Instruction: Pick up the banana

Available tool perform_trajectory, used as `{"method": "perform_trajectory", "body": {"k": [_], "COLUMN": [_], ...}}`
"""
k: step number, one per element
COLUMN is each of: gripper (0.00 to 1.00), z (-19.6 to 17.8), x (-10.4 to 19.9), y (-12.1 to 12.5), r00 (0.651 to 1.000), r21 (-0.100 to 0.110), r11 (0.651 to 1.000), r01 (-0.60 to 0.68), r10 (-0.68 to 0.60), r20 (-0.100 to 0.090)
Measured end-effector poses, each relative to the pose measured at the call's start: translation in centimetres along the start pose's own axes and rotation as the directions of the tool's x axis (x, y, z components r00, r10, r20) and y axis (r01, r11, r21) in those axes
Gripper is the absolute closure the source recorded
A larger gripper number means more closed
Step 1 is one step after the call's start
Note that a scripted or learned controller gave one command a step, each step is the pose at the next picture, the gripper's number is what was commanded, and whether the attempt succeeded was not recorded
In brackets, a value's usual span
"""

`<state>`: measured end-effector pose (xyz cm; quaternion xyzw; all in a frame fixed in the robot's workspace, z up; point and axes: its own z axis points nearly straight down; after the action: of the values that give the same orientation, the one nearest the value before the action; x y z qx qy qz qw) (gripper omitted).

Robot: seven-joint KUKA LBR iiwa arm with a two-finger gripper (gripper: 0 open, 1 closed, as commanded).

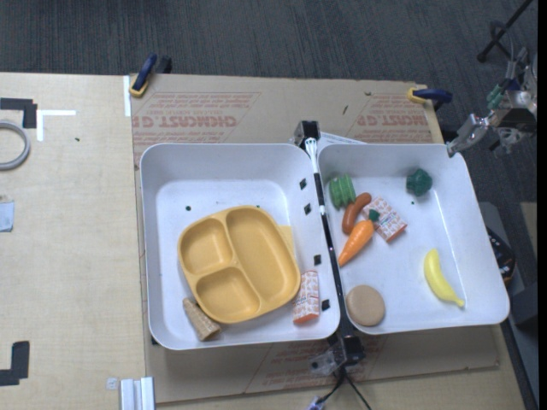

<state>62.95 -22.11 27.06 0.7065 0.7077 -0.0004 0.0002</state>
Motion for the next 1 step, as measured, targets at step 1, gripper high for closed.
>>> {"method": "perform_trajectory", "body": {"k": [1], "gripper": [0.00], "z": [14.05], "x": [0.64], "y": [-3.38], "r00": [0.995], "r21": [0.000], "r11": [0.995], "r01": [0.098], "r10": [-0.098], "r20": [0.000]}}
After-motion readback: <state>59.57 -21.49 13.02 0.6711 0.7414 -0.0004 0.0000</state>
